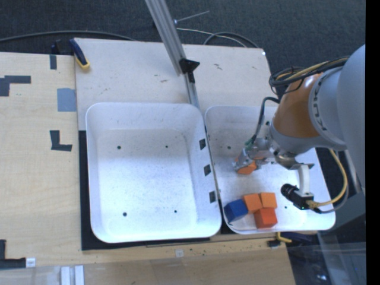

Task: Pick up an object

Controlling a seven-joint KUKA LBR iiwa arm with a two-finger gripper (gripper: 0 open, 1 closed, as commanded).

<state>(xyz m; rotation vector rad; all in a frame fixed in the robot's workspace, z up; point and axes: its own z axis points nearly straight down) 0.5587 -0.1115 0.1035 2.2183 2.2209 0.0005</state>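
My gripper (248, 159) hangs low over the middle of the right bin (228, 119), reaching in from the right. A small orange object (246, 169) lies right at its tip, partly covered by it, and I cannot see whether it is gripped or only touched. Near the bin's front edge a blue block (236, 209) sits beside two orange blocks (253, 202) (268, 200) and a red-orange block (265, 218), all packed close together and apart from the gripper.
The left bin (95, 159) stands beside the right one, sharing a middle wall with black clips (207, 170). A slanted metal rail (169, 31) runs from the top down to the bins' back edge. Cables loop off the arm at the right.
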